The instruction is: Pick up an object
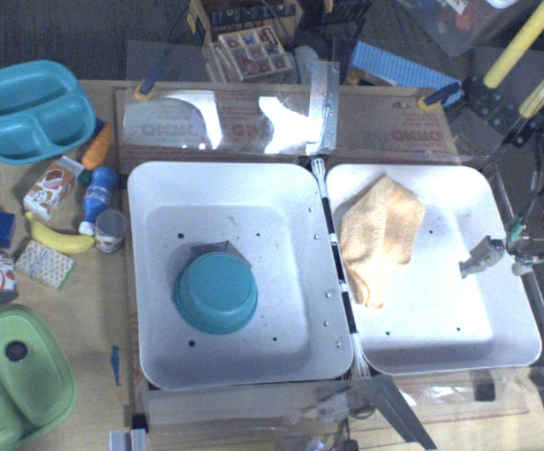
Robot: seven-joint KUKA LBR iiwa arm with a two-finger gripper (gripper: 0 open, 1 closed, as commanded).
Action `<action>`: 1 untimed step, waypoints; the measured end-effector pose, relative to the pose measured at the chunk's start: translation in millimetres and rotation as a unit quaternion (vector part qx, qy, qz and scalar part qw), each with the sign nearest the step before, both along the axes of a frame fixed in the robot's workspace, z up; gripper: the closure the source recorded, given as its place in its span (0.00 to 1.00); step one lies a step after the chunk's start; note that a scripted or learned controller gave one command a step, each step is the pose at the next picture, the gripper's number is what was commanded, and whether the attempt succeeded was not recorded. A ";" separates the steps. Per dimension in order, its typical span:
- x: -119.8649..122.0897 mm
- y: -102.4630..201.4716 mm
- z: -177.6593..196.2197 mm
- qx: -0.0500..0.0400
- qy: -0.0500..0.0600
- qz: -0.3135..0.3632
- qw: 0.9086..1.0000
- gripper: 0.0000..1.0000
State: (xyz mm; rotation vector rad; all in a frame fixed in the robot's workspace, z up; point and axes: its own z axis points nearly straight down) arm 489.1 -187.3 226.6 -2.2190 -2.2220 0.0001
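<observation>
Teal bowl (216, 292) in left bin (149, 205), tan cloth (378, 233) in right bin (497, 336)

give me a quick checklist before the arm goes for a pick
1. Target in reach: cloth lies in the right bin, same bin as the gripper - ok
2. Gripper free of load: nothing seen at its tip - ok
3. Gripper over target: it sits right of the cloth, apart from it - not ok
4. Finger state: too small and blurred - cannot tell
5. Other option: teal bowl upside down in the left bin, likely harder to grasp - ok
</observation>
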 end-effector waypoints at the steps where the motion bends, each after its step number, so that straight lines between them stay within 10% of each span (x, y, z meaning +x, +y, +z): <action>1: 68.8 55.9 -36.7 -0.001 -0.002 0.045 0.999 0.00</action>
